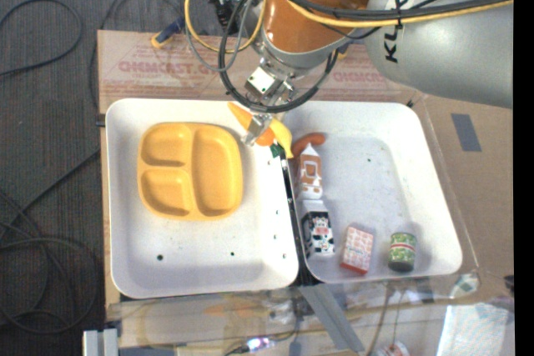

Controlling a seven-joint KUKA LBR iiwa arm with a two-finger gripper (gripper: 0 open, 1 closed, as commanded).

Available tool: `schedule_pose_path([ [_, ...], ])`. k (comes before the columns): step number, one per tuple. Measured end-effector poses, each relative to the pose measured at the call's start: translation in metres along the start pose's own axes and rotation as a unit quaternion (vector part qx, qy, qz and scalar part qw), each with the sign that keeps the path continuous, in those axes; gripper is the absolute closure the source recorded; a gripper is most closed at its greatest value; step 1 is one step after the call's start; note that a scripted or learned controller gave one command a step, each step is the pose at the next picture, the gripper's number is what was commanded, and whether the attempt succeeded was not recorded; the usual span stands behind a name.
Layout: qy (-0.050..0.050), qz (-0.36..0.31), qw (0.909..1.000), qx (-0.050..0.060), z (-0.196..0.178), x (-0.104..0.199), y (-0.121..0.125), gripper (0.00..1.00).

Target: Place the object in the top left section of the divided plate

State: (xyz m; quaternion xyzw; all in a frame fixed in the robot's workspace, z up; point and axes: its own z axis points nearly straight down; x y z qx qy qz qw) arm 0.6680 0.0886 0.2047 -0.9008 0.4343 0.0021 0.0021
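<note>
The bench (117, 71) (apparently cardboard-topped) carries two white bins (200, 263) side by side, touching.

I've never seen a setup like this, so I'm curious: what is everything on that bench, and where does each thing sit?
Bins: two, white, side by side.
Plate: one, yellow, three sections, in the left bin's upper half.
Bottle: one, white and orange, right bin, near the divider.
Cow carton: one, black and white, below the bottle.
Box: one, red and white, right bin's lower edge.
Can: one, green, right of the box.
Orange-yellow items: count unclear, at the divider's top, partly under the hand.
Cables: several, black, on the floor at left.
Arm: one, grey with orange band, from the right.
Hand: one, above the divider by the plate's upper right.
</note>
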Motion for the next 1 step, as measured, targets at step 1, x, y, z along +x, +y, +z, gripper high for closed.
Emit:
schedule_pose_path([
  [1, 0.000, -0.072, 0.9974, -0.001, 0.0199, -0.0599, -0.0188, 1.00],
])
